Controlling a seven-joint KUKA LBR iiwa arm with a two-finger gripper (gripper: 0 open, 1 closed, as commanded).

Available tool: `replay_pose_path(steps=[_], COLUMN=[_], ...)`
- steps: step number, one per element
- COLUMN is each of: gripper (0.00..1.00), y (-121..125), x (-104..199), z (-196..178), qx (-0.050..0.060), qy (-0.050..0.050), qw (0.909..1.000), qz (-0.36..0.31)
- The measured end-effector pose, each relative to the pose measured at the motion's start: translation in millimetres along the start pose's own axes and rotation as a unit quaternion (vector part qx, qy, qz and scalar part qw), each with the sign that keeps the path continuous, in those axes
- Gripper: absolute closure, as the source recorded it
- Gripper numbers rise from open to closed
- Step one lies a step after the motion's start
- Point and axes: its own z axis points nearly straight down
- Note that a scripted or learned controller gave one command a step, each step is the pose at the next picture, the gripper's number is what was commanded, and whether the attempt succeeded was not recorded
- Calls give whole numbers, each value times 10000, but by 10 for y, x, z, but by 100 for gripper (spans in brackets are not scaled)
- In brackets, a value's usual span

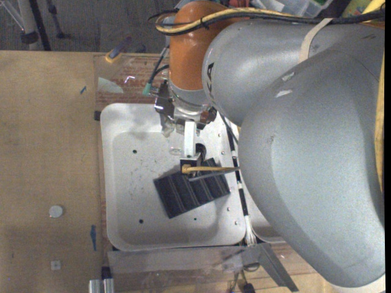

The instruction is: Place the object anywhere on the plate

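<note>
A black ribbed block (190,193) lies flat in the left white bin (131,224), a little right of its middle and turned at a slant. My gripper (181,140) hangs over the bin's upper middle, just above the block's far edge, and points down. I see nothing held in it. The orange band of the wrist (186,47) sits right above it.
The grey body of the arm (305,133) covers the right side of the view and most of the right bin. The bare wooden bench (43,133) lies to the left, with a small grey disc (55,211) on it. The bin floor left of the block is bare white.
</note>
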Motion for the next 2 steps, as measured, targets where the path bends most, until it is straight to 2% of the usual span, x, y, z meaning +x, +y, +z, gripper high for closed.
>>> replay_pose_path(steps=[1,2], gripper=[100,100], y=[327,325], x=[428,443], z=[535,856], qx=[6,44], qy=[-2,-17], qw=[9981,9880], qz=[622,1543])
